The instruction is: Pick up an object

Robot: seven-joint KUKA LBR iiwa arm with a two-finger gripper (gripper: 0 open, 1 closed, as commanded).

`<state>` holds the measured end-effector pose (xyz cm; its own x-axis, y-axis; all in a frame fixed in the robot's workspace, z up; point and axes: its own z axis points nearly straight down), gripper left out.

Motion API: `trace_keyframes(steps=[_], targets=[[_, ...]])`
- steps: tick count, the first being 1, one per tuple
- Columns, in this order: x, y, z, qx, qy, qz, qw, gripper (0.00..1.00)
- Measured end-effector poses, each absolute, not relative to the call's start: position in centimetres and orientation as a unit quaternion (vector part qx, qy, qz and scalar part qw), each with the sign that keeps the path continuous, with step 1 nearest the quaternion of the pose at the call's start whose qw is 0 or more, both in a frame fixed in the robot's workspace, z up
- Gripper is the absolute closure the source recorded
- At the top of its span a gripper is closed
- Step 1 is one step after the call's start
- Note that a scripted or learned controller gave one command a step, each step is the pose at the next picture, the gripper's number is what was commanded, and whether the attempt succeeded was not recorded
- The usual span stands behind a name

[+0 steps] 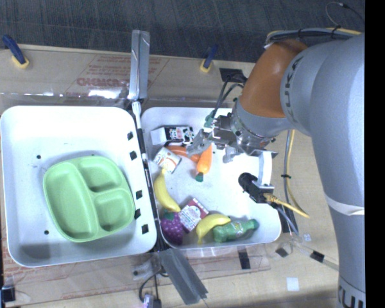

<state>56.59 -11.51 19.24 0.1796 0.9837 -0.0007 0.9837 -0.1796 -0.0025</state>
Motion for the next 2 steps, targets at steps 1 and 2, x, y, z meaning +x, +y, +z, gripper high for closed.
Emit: trace_keyframes(steps=[1,2], targets=[[58.9,-13.31,11.32,-0.734,-0.679,0.0014,0.002,0.0],[58.91,-13.3,12.31,-0.733,-0.68,0.0022,0.002,1.0]])
